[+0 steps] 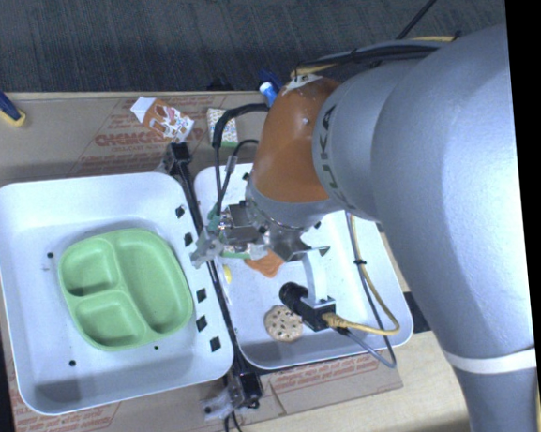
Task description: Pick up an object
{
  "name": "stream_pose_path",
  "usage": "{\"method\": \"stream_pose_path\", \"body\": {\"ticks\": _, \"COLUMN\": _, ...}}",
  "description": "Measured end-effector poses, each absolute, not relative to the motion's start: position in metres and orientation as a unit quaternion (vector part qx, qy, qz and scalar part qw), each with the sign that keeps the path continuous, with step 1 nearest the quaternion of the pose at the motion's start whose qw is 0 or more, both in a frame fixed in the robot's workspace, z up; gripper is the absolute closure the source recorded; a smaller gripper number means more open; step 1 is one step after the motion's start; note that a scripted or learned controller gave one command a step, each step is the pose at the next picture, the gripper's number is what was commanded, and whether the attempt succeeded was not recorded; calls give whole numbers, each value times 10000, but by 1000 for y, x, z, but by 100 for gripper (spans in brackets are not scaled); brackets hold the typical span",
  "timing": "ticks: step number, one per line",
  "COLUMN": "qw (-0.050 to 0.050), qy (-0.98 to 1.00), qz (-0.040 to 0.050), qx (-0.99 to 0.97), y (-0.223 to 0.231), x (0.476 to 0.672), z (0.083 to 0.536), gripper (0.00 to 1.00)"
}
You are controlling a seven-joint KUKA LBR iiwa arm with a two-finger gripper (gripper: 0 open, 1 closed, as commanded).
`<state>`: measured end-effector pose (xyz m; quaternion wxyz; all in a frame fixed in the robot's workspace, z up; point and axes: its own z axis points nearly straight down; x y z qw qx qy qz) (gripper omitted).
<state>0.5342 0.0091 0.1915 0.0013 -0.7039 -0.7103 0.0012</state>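
Dark grey carpet (141,29) runs behind a bench covered in printed brown cardboard (104,145), where two shallow white bins sit side by side. A blue clamp (1,100) grips the cardboard's far left corner, and a crumpled snack wrapper (163,122) lies on it just behind the bins.

The left bin (13,280) holds a pale green divided plate (124,287), lying flat with its three compartments facing up. Small black clips line the edge where the two bins meet.

From the right, the grey arm (437,177) with its orange band (288,152) reaches over the right bin (398,326) and covers most of it. The gripper (224,245) hangs low at the right bin's left wall, close to the divide. From where I stand, whether it is spread or pressed together cannot be told, and nothing can be seen caught in it.

An orange piece (267,263) lies on the right bin's floor just beside the gripper, partly hidden under the wrist. A round speckled cookie (283,323) rests flat nearer the front rim, apart from the orange piece and clear of the gripper.
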Motion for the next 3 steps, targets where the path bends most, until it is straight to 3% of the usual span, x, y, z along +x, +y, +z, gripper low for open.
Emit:
{"method": "stream_pose_path", "body": {"ticks": 1, "qw": 1, "qy": -7084, "qz": 4, "qx": -7058, "y": -53, "x": 637, "z": 192, "gripper": 0}}
{"method": "stream_pose_path", "body": {"ticks": 2, "qw": -21, "qy": -7087, "qz": -7, "qx": -7055, "y": -106, "x": 657, "z": 310, "gripper": 0}}
{"method": "stream_pose_path", "body": {"ticks": 3, "qw": 22, "qy": -7087, "qz": 17, "qx": -7055, "y": -130, "x": 616, "z": 194, "gripper": 0}}
